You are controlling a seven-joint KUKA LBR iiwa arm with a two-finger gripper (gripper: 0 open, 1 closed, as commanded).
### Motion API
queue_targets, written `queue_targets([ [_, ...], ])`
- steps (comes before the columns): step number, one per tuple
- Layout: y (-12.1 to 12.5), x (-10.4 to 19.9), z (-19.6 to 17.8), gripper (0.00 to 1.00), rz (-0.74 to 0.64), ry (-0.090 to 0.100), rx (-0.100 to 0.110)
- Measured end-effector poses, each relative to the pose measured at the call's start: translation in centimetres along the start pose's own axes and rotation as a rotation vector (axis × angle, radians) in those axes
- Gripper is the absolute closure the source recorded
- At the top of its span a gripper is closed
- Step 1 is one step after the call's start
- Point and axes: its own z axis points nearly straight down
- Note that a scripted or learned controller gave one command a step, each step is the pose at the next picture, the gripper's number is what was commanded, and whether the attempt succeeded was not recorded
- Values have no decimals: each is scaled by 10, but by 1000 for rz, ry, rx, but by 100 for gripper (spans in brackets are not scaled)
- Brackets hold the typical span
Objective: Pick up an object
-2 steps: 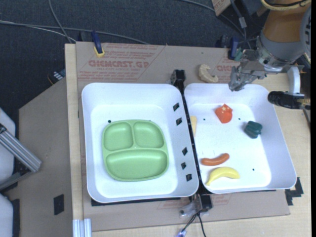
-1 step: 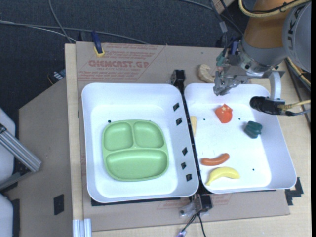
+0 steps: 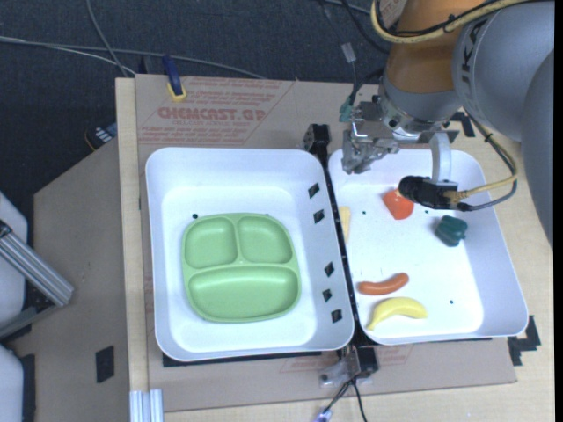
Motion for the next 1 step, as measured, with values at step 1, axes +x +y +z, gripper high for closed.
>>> queue_targets([
  [1, -7, 56, 14, 100, -1, 1, 1],
])
